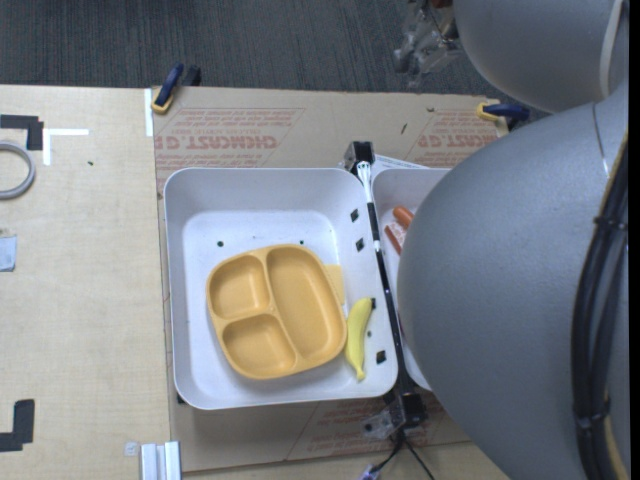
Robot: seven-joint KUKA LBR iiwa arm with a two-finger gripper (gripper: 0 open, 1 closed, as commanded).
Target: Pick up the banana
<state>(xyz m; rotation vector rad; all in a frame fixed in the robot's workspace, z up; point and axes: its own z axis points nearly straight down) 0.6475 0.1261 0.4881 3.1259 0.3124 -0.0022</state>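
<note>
Curved banana (358,338), smooth three-compartment plate (275,311)

The left bin (190,298) sat on a cardboard sheet (240,133) that covered the bench (80,298). In that bin a divided plate (275,311) lay near the middle, slightly toward the near side. The banana (357,338) lay just right of the plate, against the bin's right wall, its length running near to far. The right bin (400,180) stood directly beside the left one, walls touching. The arm (520,298) hung over most of the right bin. A clamp (172,84) sat at the sheet's far left corner.
</note>
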